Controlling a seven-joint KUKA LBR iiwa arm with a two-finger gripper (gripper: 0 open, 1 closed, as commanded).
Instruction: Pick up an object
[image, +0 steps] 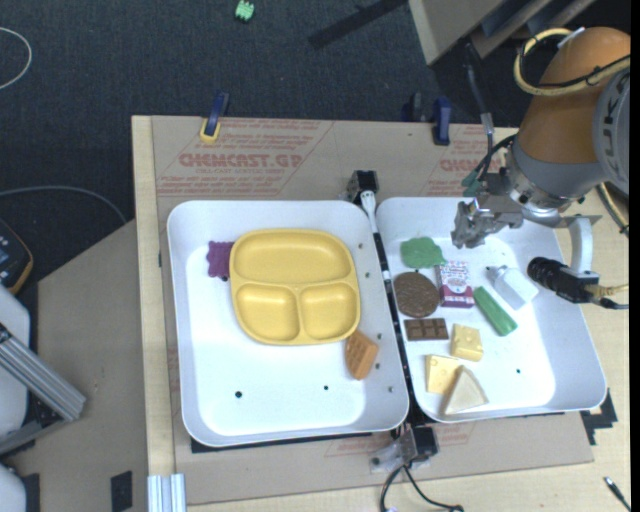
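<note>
Hovering above the far part of the right bin (560, 385), the gripper (468, 238) is hanging from a grey arm with an orange band, which is reaching in from the right. Nothing is showing between its tips, and the view is too small to tell how they are set.

Taking the gripper as the landmark: a green leaf-shaped piece (422, 252) is lying just beside it, slightly nearer the camera and to the left. A small pink and white packet (456, 282) is sitting just below the gripper. A round brown cookie (416, 294) is touching the packet's left side. A green stick (494, 310) and a pale grey block (510, 287) are lying nearer the camera and to the right. Further toward the camera are a chocolate bar (426, 329), a cheese cube (466, 343) and two pale wedges (452, 383). Well to the left, in the left bin (290, 420), a yellow divided tray (295, 284) is resting with a purple piece (219, 258) at its left edge and a brown cracker (361, 354) near its corner.

By my reading, the arm is in the approach step, with no object lifted yet. The nearest candidates are the leaf-shaped piece and the packet. The next move is likely calling for a descent centred over one item, keeping clear of the cookie crowding beside the packet.
</note>
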